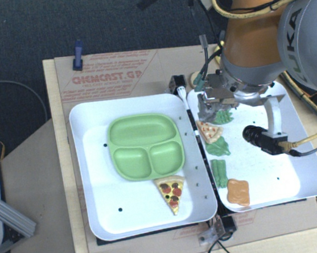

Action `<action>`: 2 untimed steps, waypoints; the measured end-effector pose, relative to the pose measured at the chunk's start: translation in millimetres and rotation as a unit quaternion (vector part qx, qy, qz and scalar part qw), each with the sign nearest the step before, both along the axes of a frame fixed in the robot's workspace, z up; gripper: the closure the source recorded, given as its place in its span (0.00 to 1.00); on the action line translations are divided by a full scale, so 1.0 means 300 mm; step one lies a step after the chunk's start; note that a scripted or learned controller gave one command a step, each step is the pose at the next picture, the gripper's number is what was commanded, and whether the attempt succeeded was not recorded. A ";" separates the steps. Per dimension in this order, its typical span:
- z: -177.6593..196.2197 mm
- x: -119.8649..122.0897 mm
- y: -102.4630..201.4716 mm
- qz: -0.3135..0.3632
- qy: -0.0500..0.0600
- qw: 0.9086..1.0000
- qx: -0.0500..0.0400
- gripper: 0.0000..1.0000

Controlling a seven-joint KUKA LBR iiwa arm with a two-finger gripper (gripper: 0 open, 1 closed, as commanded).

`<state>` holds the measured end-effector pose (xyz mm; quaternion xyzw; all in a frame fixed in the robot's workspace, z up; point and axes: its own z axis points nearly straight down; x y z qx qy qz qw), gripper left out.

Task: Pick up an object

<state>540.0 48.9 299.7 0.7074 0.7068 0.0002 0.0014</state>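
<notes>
Left bin [90, 177] holds a green divided tray [146, 146], with a pizza slice [172, 192] just below it. Right bin [303, 182]: second pizza slice [208, 130], green leafy pieces [217, 147], green bean [219, 173] and orange nugget [239, 191] along its left wall. Claw [213, 104] low over the upper pizza slice; can't tell if its fingers are apart or together.

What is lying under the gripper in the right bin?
Under the gripper, in the right bin, lie a pizza slice and green leafy pieces. The arm covers whatever lies further back.
</notes>
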 end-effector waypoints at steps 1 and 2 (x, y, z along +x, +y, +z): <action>-0.229 -0.028 -0.129 -0.002 0.005 1.000 0.000 1.00; -0.133 -0.149 0.168 0.005 0.001 1.000 0.002 1.00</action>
